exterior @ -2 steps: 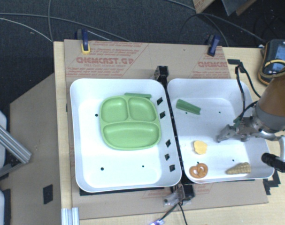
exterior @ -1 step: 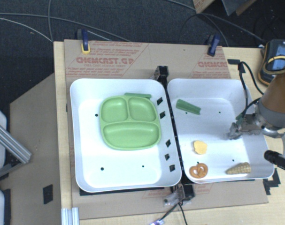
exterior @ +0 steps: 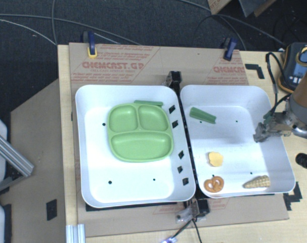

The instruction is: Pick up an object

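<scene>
The right bin (exterior: 247, 96) holds a green flat block (exterior: 202, 115) near its back left, a yellow round piece (exterior: 215, 159) in the middle, a brown pretzel (exterior: 214, 184) at the front, and a tan cone (exterior: 257, 181) at the front right. My gripper (exterior: 262, 132) hangs at the right bin's right side, reaching in from the right, apart from all of these. Nothing shows between its fingers.
The left bin (exterior: 92, 135) carries a green divided plate (exterior: 140, 132) with a green strip (exterior: 149, 103) at its back edge. A black divider with clips (exterior: 179, 130) runs between the bins. Blue clamps (exterior: 92, 43) hold the board at the back.
</scene>
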Tool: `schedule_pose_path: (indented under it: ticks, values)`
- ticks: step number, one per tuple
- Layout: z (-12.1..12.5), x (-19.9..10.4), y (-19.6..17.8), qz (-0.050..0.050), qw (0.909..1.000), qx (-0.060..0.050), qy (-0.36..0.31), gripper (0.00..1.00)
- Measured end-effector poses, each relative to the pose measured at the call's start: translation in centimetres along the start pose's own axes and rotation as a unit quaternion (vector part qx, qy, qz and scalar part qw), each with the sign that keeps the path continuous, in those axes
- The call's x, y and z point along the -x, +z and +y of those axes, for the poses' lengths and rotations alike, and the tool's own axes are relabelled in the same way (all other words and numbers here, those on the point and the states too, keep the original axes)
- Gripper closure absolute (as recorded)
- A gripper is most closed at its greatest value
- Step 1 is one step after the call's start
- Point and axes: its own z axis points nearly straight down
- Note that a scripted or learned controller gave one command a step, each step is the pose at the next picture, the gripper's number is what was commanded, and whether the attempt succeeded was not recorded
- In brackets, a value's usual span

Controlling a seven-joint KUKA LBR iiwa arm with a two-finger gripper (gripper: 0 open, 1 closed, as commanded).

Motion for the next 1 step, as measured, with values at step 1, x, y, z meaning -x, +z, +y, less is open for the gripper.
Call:
schedule_pose_path:
  ticks: [1]
  values:
    - [0.44, -0.51, -4.55, 0.0, 1.0, 0.0, 0.0, 1.0]
